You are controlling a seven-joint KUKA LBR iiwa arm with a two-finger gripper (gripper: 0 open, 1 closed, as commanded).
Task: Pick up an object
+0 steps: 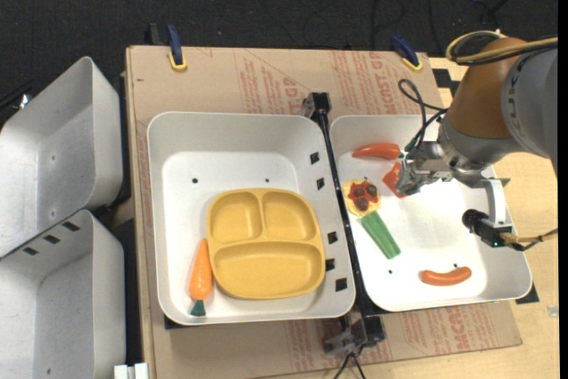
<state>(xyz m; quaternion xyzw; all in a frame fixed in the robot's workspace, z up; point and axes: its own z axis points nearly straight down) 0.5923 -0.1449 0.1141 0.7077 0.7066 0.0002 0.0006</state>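
On a cardboard-covered bench (266,71), two shallow white plastic bins are seen side by side from above. The left bin (177,146) holds a yellow three-compartment plastic tray (264,242) set toward its near side. A toy orange carrot with a green tip (201,274) lies just beside the tray's left edge, pointing toward the bin's near wall.

The right bin (510,280) holds several small toy foods. A long orange-red sausage-shaped piece (376,151) lies near the far wall. A small round yellow piece with dark red spots (361,196) rests close to the divider between the bins, and a green stick-shaped piece (380,235) lies at a slant just below it, touching or almost touching it. A second orange-red sausage-shaped piece (445,276) lies near the bin's near wall, well apart from the others.

The grey arm with its orange band (479,93) is seen reaching in from the right, and its metal two-finger gripper (410,182) is lowered into the far part of the right bin. A small red piece (393,179) is seen right against the gripper's left side. Whether it is held cannot be told, nor how wide the pincer stands.
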